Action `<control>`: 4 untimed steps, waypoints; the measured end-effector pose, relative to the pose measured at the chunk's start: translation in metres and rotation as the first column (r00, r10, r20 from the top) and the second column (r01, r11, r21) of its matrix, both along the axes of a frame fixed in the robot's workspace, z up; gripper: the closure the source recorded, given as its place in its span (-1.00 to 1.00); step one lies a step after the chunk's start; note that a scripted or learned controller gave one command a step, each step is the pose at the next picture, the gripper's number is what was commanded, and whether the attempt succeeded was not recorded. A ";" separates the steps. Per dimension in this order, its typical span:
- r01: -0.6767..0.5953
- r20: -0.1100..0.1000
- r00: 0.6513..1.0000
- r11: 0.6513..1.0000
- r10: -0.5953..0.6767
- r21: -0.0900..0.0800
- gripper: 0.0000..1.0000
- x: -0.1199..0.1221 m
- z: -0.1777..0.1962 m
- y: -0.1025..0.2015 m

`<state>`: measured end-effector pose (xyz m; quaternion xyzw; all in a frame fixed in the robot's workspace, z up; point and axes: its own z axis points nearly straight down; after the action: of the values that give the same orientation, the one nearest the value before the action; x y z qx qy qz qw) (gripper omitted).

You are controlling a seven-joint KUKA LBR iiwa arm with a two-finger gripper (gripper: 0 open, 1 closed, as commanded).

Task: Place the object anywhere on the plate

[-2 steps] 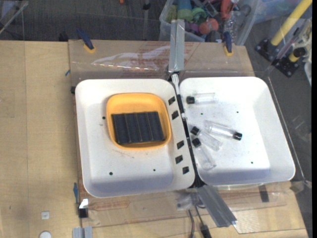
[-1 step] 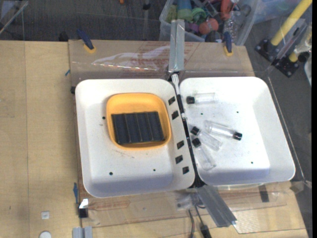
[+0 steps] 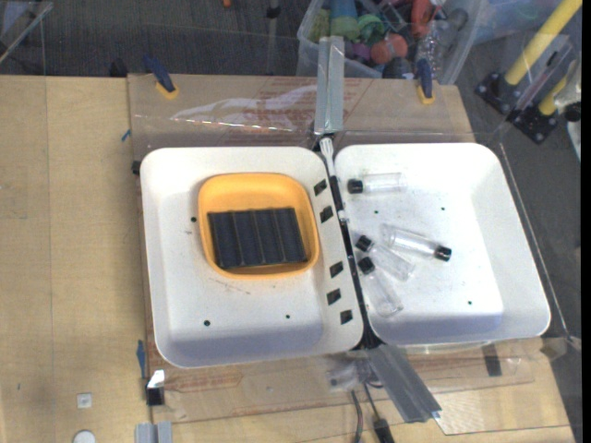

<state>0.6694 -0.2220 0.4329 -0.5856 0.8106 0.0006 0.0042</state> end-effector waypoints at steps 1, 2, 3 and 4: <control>-0.237 0.000 0.971 0.971 0.237 -0.001 1.00 0.000 0.000 0.000; -0.629 0.001 0.777 0.777 0.629 -0.001 1.00 0.000 -0.001 0.000; -0.860 0.000 0.510 0.510 0.860 -0.003 1.00 0.000 -0.001 0.013; -0.887 0.000 0.462 0.462 0.887 -0.004 1.00 0.000 -0.001 0.008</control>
<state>0.6696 -0.2144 0.4315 -0.9210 0.3895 0.0007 0.0031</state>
